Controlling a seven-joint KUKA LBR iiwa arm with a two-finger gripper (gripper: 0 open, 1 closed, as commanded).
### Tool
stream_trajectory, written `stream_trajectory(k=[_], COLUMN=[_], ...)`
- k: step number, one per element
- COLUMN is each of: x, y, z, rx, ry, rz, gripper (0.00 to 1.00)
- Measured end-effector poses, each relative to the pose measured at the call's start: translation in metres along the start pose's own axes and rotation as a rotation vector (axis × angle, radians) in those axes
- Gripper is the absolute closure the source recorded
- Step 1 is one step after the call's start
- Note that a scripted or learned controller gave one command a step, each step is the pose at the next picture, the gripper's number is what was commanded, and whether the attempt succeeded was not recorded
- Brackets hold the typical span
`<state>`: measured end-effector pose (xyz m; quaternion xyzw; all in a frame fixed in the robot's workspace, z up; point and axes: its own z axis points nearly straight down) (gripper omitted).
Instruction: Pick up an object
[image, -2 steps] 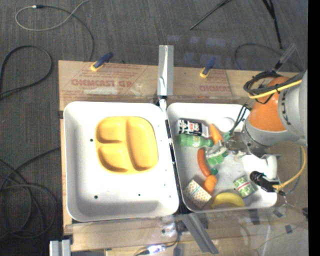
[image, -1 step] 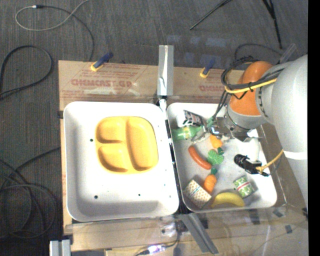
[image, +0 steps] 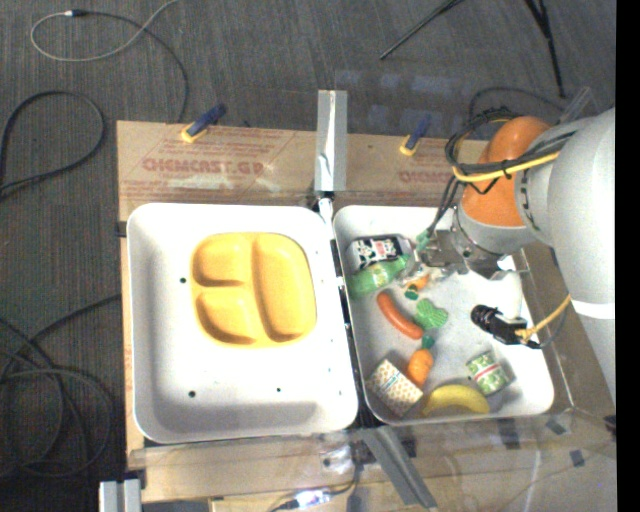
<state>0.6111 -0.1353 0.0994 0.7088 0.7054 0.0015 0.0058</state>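
hovering gripper (image: 432, 252), grip unclear, beside green bottle (image: 375, 275) lying cap rightward, slightly upward.

yellow tray (image: 250, 288), white bins (image: 160, 400), red sausage (image: 400, 316), yellow banana (image: 456, 401)

Two white bins on counter, arm over right bin.
Left bin (image: 150, 400): yellow sectioned plastic tray (image: 253, 287). Right bin (image: 535, 395): red toy sausage (image: 400, 315), yellow banana (image: 456, 401), orange carrot (image: 420, 366), green bottle (image: 375, 275). Gripper (image: 432, 256) at the bin's upper middle.
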Motion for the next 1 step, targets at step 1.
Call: stream_trajectory(k=[1], x=[0.0855], y=[0.0332], z=[-0.1336], rx=[0.012], ry=[0.001], rz=[0.184], gripper=[1.00])
